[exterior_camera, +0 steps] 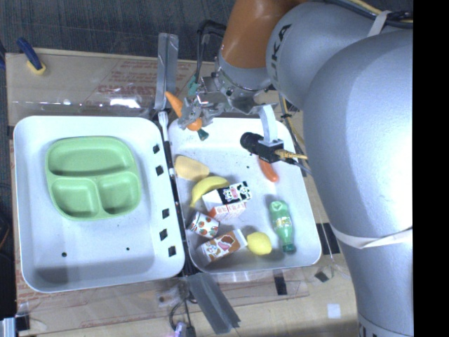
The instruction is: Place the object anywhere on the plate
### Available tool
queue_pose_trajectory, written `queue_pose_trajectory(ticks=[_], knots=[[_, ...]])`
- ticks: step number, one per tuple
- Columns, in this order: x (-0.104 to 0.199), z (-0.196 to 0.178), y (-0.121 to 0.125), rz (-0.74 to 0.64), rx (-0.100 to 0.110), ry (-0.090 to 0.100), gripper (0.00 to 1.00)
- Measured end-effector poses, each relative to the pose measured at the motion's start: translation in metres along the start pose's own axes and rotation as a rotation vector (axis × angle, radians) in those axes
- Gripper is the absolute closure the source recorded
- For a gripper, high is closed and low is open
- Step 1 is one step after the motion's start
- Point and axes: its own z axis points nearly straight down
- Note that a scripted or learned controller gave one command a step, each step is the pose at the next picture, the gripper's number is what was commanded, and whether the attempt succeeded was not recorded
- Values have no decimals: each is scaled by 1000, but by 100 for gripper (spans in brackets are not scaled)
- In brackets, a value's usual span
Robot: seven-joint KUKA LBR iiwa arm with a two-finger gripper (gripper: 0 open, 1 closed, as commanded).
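Tool [193,114] at top-left corner of right bin [309,209], small orange carrot [173,104] seemingly between fingers; grip uncertain. Green plate [91,176] sits in left bin [28,258], awaiting drop.

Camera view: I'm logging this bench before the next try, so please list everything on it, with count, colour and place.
Plate: 1, green, three compartments, left bin.
Bins: 2, white, side by side.
Banana: 1, yellow, right bin, middle.
Lemon: 1, yellow, right bin, near edge.
Bottle: 1, green, lying right of lemon.
Cartons: 3, printed, right bin, centre to near edge.
Carrot: 1, orange, right bin, far right.
Gripper: 1, grey, at right bin's far left corner.
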Motion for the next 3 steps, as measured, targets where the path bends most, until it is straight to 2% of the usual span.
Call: queue_pose_trajectory(ticks=[1, 2, 3], knots=[[-54, 37, -29, -68, -1, -1, 100], [0, 36, -12, -331, -4, -2, 100], [102, 38, -20, -172, 1, -1, 100]])
